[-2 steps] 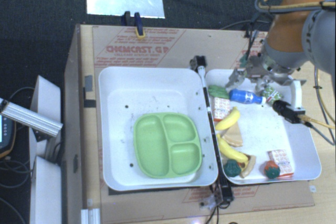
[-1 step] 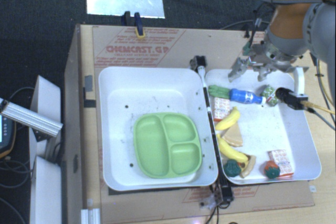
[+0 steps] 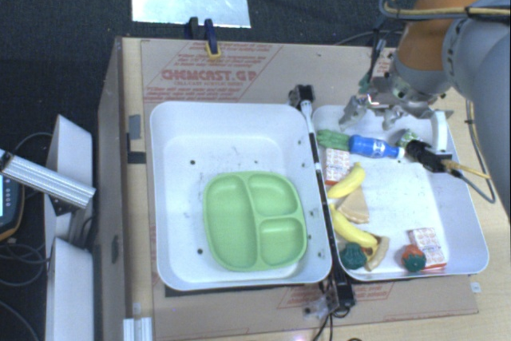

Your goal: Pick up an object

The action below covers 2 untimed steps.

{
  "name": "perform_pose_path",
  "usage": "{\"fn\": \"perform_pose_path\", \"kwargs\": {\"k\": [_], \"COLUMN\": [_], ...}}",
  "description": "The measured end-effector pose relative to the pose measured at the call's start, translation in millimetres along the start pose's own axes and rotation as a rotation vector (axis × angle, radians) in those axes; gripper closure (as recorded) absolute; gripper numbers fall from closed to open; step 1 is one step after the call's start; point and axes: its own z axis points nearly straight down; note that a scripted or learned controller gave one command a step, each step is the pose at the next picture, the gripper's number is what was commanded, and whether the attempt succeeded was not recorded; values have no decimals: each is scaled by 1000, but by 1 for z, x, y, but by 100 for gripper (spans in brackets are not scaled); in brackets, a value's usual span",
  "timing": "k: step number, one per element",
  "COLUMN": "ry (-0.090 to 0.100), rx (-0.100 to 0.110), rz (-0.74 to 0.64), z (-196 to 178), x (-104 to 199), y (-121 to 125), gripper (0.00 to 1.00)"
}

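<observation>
Hand [image 3: 369, 113] spread, holding nothing, at back of right bin [image 3: 459, 251] just above blue bottle [image 3: 374, 146]; prob light, stiff, slick & round, so pinch across mid-body.

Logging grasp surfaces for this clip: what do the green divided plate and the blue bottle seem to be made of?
Green divided plate: likely moulded plastic, matte to satin; uniform colour, soft rounded compartment ridges, no sharp glare.
Blue bottle: probably plastic, glossier; a bright highlight runs along its rounded side. Too small to be sure.
</observation>
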Motion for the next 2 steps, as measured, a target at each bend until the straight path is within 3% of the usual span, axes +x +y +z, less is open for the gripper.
{"fn": "perform_pose_path", "kwargs": {"k": [1, 2], "ry": [-1, 0], "rx": [-5, -5], "rz": [-1, -3], "z": [68, 58], "x": [-9, -10], "y": [-5, -5], "gripper": [0, 100]}}
